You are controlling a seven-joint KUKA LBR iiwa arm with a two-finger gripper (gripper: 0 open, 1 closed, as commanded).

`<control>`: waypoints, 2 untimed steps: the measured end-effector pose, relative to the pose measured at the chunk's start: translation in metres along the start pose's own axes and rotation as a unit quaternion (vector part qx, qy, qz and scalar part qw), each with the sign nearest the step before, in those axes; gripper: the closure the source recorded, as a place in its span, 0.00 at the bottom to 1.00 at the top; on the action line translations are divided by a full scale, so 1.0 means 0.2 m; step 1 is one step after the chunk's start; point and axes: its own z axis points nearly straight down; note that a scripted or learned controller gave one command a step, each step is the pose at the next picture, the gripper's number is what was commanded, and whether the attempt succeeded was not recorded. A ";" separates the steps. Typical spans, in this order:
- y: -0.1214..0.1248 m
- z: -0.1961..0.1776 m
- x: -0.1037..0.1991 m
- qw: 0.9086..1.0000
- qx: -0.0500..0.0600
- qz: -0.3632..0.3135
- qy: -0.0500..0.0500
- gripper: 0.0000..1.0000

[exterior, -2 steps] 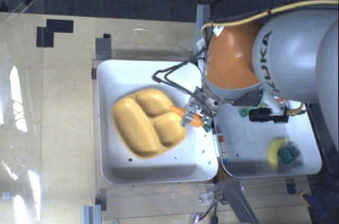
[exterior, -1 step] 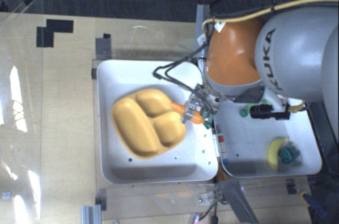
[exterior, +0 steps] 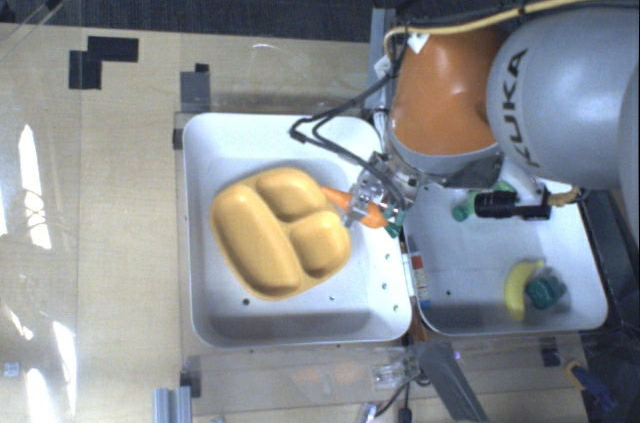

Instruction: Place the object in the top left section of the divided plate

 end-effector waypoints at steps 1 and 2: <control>-0.16 0.08 0.09 1.000 0.005 0.014 0.006 1.00; 0.08 0.24 0.13 1.000 0.005 -0.019 0.007 1.00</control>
